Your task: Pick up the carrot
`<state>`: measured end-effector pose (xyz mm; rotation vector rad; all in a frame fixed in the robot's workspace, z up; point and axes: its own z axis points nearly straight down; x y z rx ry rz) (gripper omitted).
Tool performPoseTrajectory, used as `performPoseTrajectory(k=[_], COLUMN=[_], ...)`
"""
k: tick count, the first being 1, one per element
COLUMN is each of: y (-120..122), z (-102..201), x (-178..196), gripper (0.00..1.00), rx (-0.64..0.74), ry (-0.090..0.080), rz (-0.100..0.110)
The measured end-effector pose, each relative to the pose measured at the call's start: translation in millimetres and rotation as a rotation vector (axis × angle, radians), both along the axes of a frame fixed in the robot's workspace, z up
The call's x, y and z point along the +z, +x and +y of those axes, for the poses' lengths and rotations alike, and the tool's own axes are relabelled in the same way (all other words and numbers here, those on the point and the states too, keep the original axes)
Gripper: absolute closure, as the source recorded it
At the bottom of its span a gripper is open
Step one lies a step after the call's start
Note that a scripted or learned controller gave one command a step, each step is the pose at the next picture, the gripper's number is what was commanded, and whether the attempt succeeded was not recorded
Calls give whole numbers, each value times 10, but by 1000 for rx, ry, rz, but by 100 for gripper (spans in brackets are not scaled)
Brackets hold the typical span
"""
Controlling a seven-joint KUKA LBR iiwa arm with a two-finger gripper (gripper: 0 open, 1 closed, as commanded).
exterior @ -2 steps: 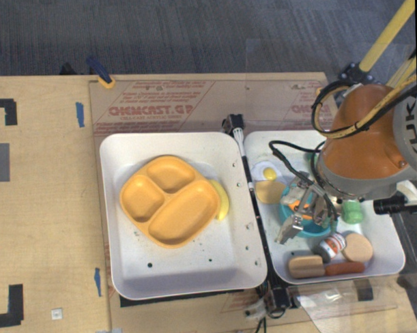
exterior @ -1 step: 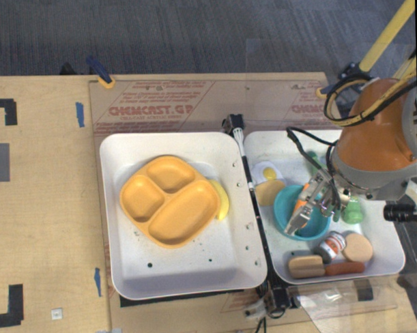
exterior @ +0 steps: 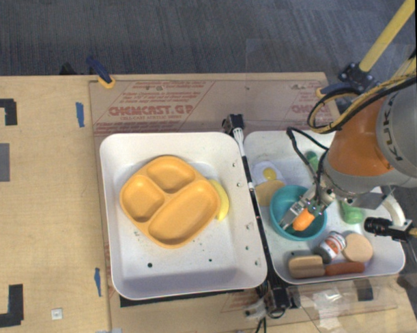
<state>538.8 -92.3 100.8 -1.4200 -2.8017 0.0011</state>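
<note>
Brown block [exterior: 306,265] at right bin's [exterior: 396,262] near edge; jaws [exterior: 304,216] clamp carrot [exterior: 303,220] over teal bowl [exterior: 281,206]

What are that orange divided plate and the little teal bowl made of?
Both look like moulded plastic. The plate has smooth rounded compartments, even orange colour and a dull sheen. The bowl is uniformly teal with a thin smooth rim. Likely toy dishes, though I can't be sure.

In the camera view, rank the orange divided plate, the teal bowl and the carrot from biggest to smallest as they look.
1. Orange divided plate, in the left bin: clearly the largest.
2. Teal bowl, in the right bin.
3. Carrot, in the bowl at the end effector: smallest, partly hidden, so its full size is uncertain.
</note>
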Motion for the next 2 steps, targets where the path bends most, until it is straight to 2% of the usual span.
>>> performPoseTrajectory(k=[1,2], y=[28,-387], z=[12,-45], x=[124,-54], gripper=[100,100], rx=[4,76], ry=[-1,-2], rz=[-7,-34])
